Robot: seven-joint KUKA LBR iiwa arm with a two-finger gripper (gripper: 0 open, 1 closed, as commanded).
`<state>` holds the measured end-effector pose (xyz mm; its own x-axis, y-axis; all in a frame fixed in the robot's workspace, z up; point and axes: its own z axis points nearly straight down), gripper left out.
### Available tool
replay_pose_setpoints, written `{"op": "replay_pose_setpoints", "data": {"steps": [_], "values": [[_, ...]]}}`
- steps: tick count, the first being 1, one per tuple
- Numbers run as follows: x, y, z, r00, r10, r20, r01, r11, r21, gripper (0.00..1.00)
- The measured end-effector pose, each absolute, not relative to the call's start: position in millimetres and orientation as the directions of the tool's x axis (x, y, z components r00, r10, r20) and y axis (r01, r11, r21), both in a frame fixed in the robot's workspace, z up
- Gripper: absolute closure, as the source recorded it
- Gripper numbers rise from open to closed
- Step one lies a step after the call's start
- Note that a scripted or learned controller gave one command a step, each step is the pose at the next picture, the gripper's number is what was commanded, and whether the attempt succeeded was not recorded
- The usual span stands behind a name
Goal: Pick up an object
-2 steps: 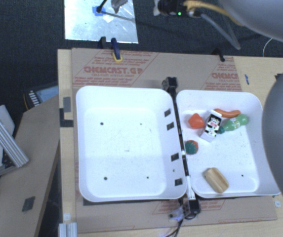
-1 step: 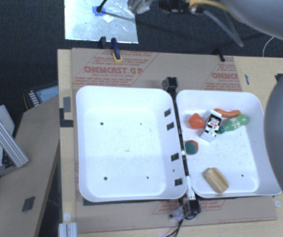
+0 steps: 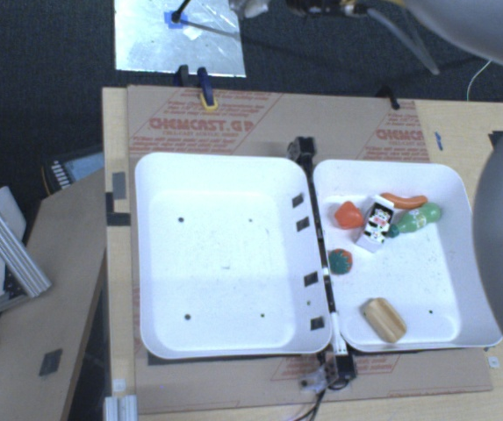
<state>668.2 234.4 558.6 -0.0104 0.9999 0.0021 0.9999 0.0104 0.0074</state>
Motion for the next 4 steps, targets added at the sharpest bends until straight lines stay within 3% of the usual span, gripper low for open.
{"op": "replay_pose_setpoints", "data": {"steps": [1,2,3,4], "values": [[668.4,233,511,-0.002,1.000,-0.001,1.000,0.002,-0.001,1.00],[667.9,233,396,0.001,1.000,-0.004,1.000,-0.001,-0.010,1.00],[622.3,193,353,0.001,1.000,-0.002,1.000,-0.001,-0.006,1.00],[624.5,195,355,-0.001,1.000,0.000,1.000,0.001,0.001,0.00]]}}
